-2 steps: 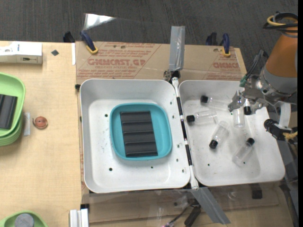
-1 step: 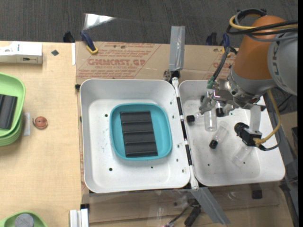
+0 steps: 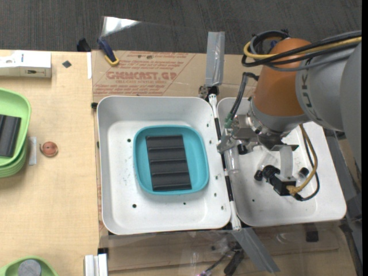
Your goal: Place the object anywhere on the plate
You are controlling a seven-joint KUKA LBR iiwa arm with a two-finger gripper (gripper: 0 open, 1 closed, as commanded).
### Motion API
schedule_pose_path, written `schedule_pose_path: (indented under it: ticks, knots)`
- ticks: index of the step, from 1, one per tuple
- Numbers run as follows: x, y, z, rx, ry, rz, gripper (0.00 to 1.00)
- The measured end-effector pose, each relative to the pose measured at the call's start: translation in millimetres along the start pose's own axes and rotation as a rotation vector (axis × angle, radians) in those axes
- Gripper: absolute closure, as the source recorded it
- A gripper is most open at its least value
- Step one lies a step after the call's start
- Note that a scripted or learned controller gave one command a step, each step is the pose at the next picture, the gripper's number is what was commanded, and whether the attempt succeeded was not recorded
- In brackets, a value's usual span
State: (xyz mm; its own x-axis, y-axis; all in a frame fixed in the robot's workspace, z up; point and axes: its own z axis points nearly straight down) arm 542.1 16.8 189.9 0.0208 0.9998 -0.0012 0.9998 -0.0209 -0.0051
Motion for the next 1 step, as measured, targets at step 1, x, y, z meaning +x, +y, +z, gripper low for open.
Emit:
schedule_pose_path:
  ticks: [1]
  knots:
    - [-0.4, 0.2, -0.3, -0.001, 0.000, 0.000, 0.00]
